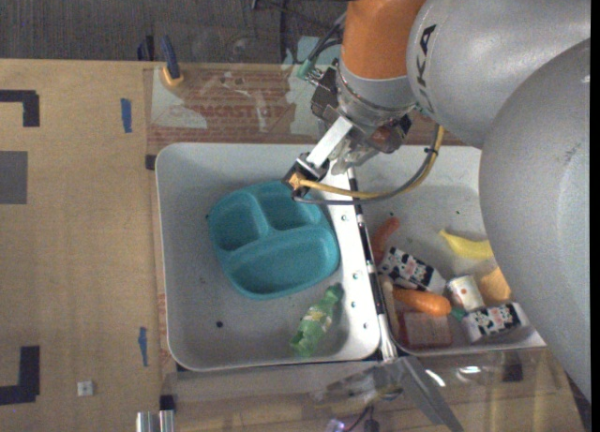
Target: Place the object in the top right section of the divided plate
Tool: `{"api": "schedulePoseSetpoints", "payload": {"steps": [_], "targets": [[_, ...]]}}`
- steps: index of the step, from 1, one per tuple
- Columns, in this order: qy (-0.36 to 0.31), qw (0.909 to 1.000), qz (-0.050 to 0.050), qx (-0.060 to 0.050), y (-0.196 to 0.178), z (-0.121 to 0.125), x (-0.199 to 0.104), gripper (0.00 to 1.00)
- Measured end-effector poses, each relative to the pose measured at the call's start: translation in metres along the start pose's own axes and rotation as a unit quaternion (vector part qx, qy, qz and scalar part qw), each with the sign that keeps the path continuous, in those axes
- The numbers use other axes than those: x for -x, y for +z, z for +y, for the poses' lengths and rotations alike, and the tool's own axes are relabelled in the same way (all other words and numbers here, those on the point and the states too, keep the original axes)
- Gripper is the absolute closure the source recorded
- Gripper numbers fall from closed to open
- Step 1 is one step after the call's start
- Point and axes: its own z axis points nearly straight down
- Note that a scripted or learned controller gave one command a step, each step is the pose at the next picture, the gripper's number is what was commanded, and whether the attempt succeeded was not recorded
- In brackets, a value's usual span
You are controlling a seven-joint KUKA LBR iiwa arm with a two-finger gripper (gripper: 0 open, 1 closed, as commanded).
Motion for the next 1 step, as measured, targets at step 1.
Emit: {"api": "schedulePoseSetpoints", "payload": {"steps": [1], "targets": [[-0.040, 0.9992, 0.000, 0.000, 0.0328, -0.0387, 0.0735, 1.00]]}}
